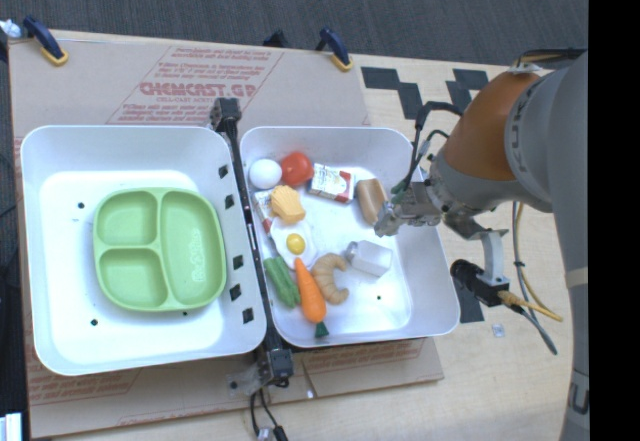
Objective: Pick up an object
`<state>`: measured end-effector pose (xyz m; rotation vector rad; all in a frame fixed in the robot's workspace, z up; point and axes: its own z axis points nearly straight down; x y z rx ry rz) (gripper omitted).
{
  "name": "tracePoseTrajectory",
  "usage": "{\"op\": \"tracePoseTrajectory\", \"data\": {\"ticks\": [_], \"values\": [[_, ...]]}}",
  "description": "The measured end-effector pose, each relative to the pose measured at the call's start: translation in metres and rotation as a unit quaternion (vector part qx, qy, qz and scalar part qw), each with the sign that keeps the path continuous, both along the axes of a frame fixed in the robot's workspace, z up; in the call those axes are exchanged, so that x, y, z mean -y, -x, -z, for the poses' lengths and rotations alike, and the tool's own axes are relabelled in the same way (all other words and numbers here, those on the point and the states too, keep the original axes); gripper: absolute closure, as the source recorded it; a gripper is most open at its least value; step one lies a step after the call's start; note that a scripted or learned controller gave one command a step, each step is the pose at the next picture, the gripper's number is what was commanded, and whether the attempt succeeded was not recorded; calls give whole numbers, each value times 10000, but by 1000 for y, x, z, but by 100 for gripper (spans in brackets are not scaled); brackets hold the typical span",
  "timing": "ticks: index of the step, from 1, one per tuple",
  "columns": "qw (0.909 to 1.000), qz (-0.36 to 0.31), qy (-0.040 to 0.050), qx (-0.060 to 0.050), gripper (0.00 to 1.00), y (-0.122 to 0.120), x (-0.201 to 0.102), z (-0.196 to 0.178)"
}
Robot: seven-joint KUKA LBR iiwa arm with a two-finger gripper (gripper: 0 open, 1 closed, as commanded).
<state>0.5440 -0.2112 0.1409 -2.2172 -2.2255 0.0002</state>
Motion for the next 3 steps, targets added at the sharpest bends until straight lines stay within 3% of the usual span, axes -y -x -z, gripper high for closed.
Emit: {"op": "tracePoseTrajectory", "data": {"ticks": [1,2,3], "values": [[10000,-13,-2,-16,100,35,0,5],[10000,-10,11,23,100,-66,0,-139],[10000,-14,-5,-23,100,-71,-1,-56]]}}
